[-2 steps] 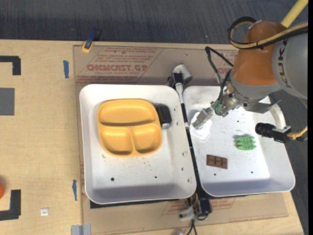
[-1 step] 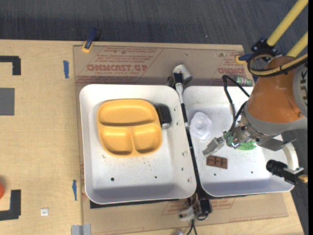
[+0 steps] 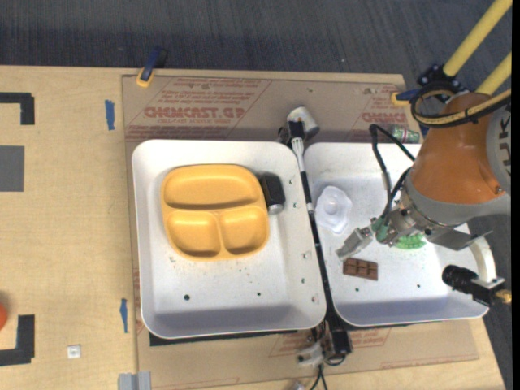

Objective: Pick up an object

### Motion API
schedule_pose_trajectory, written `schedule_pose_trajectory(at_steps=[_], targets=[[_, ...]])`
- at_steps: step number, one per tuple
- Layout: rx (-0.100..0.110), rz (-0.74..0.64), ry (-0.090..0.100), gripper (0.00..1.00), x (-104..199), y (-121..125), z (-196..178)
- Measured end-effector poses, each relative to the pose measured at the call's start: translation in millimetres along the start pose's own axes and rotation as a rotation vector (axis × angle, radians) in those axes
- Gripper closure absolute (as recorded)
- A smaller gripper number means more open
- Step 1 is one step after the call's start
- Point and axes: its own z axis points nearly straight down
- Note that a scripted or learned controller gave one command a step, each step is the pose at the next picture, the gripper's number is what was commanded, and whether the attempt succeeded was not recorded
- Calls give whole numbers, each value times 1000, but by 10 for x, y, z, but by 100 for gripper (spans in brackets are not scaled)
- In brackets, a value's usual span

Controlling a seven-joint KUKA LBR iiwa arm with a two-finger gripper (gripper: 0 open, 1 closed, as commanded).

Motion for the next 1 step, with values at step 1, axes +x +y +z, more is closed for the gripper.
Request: schedule_pose_trajectory(at_steps=[1], targets=[[0, 0, 0, 0, 0, 0, 0]])
